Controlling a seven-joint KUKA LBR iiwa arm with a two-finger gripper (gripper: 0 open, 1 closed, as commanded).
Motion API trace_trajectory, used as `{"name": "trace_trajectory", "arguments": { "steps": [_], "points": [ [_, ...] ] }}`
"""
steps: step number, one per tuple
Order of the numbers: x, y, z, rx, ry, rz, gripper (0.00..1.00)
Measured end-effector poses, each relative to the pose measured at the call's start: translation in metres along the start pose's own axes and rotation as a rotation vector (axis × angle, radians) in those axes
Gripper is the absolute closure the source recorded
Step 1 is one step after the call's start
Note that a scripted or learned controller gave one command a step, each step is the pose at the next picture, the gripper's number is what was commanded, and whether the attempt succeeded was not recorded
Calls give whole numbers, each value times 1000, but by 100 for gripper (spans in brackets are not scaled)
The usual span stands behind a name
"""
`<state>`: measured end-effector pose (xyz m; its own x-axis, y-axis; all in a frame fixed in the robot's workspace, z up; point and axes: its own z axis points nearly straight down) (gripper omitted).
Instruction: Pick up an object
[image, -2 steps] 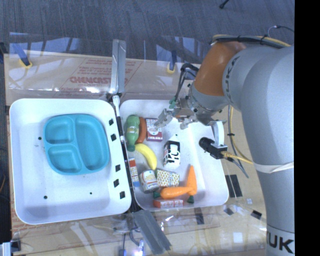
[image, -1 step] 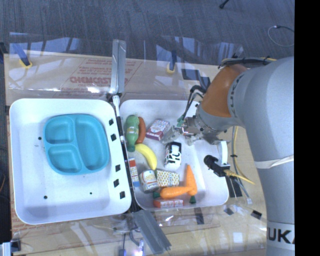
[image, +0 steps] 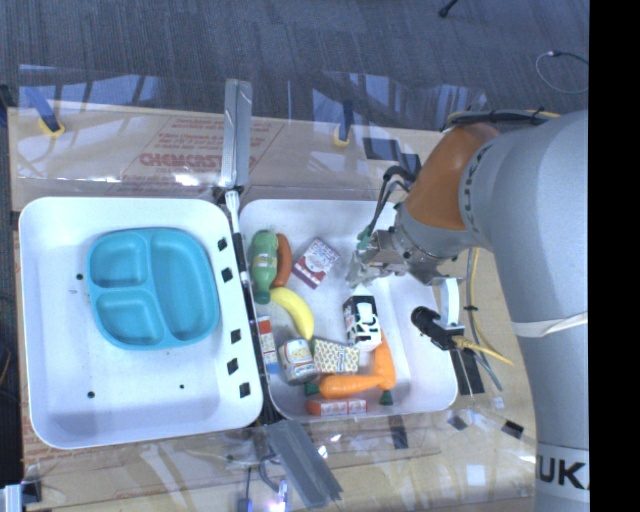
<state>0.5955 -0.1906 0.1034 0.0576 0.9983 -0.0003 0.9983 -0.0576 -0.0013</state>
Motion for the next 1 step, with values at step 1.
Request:
{"name": "trace_trajectory", "arguments": {
  "steps": [1],
  "points": [
    [0,0,0,0,-1,-1,0]
  ]
}}
